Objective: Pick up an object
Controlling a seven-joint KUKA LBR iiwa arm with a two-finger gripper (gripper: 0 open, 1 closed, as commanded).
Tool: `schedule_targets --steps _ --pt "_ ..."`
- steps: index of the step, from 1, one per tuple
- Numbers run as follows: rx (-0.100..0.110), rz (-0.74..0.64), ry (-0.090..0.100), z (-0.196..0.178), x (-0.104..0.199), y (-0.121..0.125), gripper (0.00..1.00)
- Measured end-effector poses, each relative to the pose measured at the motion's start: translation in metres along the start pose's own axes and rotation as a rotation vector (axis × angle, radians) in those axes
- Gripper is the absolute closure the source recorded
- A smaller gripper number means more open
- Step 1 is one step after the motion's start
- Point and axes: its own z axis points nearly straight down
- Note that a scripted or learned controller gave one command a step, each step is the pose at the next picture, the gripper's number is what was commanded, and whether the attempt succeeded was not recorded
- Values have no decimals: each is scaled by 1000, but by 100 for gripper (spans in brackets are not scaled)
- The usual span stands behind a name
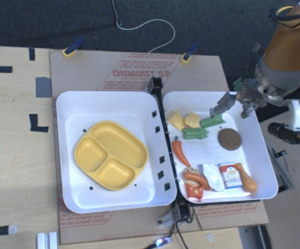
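my gripper (pixel 234 104) hangs over the right bin (pixel 261 154), fingers spread, holding nothing. it is angled, seemingly, toward the green piece (pixel 211 121) just below, which lies untouched among the toy food.

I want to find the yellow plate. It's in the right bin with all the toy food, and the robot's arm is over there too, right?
Not quite. The camera view shows the yellow plate alone in the left bin. The toy food is in the right bin, and the robot's arm is indeed on that side.

Yellow tray (pixel 111 153), orange carrot (pixel 180 153), brown disc (pixel 229 139)
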Motion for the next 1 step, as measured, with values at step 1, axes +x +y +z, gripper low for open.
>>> schedule_targets --steps 1 --pt "-13 -3 -2 -7 0 2 0"
